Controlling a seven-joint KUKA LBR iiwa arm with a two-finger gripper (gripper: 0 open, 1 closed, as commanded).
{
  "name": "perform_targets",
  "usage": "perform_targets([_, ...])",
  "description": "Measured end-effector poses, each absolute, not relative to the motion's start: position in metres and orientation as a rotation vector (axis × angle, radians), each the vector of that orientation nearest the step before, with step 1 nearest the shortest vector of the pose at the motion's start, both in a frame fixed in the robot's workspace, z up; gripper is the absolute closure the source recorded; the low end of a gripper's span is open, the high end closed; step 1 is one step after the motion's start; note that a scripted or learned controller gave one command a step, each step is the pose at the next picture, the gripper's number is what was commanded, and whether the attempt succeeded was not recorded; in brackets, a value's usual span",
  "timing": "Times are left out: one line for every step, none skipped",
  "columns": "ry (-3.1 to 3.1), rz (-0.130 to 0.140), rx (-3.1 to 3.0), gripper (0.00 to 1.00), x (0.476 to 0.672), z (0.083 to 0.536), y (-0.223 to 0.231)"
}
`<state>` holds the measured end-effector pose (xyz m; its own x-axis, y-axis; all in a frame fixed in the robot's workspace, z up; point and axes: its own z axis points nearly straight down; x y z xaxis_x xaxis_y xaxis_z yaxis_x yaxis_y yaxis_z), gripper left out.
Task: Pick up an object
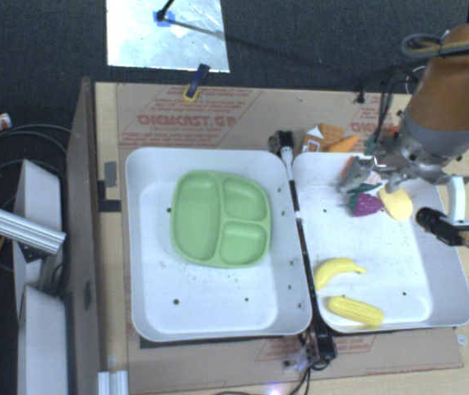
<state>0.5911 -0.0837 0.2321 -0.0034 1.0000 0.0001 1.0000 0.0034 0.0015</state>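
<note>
My gripper (pixel 363 183) hangs low over the back part of the right bin (pixel 432 303), under the grey and orange wrist. Just in front of it lies a purple bunch of grapes (pixel 367 205), very close to or touching the gripper's tip. A pale yellow fruit (pixel 398 206) sits right beside the grapes. Nearer the front of this bin lie a yellow banana (pixel 337 270) and a yellow corn cob (pixel 354 309). An orange carrot (pixel 341 144) rests at the bin's back rim.
The left bin (pixel 148 303) holds a green divided plate (pixel 220 218). A black ridge between the bins (pixel 299 229) separates them. Cardboard lines the bench behind both bins.
</note>
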Motion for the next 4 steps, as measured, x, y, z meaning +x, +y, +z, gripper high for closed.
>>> perform_targets([2.219, -0.001, 2.221, 0.0, 0.607, 0.187, -0.125])
perform_targets([2.222, 0.0, 2.221, 0.0, 0.614, 0.08, -0.135])
perform_targets([2.223, 0.006, 2.211, 0.0, 0.656, 0.086, -0.151])
perform_targets([2.225, 0.004, 2.212, 1.0, 0.655, 0.096, -0.15])
